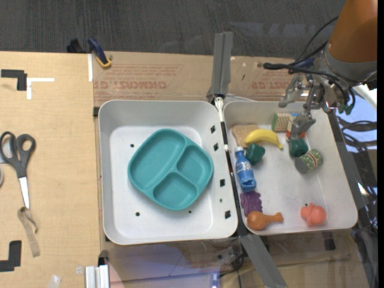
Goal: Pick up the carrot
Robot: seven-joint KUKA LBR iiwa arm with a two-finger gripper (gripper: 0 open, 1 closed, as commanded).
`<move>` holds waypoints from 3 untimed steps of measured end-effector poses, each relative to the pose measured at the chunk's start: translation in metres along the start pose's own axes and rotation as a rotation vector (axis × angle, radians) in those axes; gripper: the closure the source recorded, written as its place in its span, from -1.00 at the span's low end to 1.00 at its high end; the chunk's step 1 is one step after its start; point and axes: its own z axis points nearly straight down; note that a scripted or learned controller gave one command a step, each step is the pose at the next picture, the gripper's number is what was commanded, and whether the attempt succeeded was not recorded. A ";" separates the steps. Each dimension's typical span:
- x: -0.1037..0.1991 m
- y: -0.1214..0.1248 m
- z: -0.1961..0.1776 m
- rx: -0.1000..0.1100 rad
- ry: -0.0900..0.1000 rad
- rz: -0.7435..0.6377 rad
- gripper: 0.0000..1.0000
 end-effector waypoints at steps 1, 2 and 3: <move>0.007 0.027 0.123 0.000 -0.005 0.125 -1.00; 0.042 -0.041 0.141 0.000 -0.004 0.247 -1.00; 0.017 -0.099 0.057 0.001 -0.004 0.392 -1.00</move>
